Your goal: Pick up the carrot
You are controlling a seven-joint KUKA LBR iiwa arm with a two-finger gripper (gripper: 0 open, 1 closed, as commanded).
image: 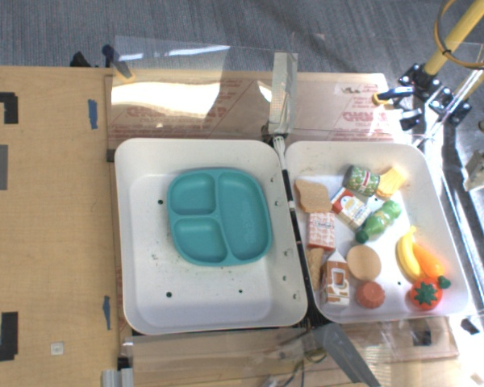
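The carrot is a short orange piece with a green end. It lies at the right side of the right bin, close to that bin's right wall. A yellow banana presses against its left side, and a red tomato with a green top sits just in front of it.
The right bin also holds a bread slice, a green can, a cheese wedge, a green bottle, small cartons and a tan bun. A teal divided plate lies in the left bin.
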